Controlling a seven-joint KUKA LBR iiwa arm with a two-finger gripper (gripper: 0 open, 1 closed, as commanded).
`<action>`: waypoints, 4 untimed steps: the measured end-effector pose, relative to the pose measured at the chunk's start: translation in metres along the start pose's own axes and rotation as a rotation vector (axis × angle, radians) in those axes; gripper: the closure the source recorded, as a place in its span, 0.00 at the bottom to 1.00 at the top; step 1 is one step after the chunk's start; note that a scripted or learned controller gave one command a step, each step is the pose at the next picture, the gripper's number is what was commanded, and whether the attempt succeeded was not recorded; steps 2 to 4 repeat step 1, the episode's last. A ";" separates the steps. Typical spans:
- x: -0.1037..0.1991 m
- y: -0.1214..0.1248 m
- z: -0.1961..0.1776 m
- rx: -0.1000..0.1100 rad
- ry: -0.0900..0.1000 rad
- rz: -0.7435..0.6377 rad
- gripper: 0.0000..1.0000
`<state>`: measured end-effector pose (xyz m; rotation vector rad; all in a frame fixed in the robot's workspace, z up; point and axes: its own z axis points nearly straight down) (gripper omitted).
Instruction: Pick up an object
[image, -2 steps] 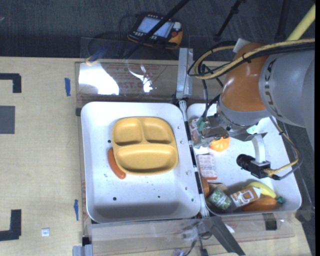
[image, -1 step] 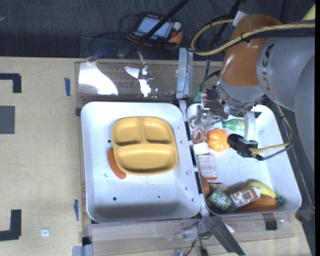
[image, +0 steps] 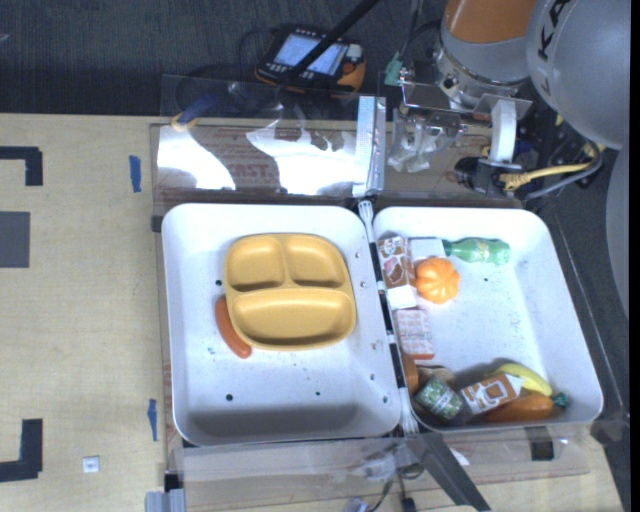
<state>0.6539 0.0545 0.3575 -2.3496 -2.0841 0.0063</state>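
Hanging above the far edge of the right bin (image: 560, 300), the gripper (image: 425, 140) sits clear of everything below, nothing between its pale fingers; how wide they stand I cannot tell from here. Down in that bin, a small orange pumpkin (image: 437, 280) rests near the far left corner, just beside a green bottle (image: 478, 251) lying on its side and a couple of flat snack packets (image: 398, 262) along the left wall. At the near edge, a banana (image: 525, 378), a carrot (image: 525, 406), a small brown carton (image: 487, 393) and a green piece crowd together. The left bin (image: 190, 380) holds a yellow divided tray (image: 290, 290), with an orange sausage (image: 232, 330) tucked against its left side.
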 end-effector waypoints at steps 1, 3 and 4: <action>-0.060 0.020 0.042 0.002 0.002 -0.455 1.00; -0.060 0.020 0.042 0.002 0.002 -0.455 1.00; -0.060 0.020 0.042 0.002 0.002 -0.455 1.00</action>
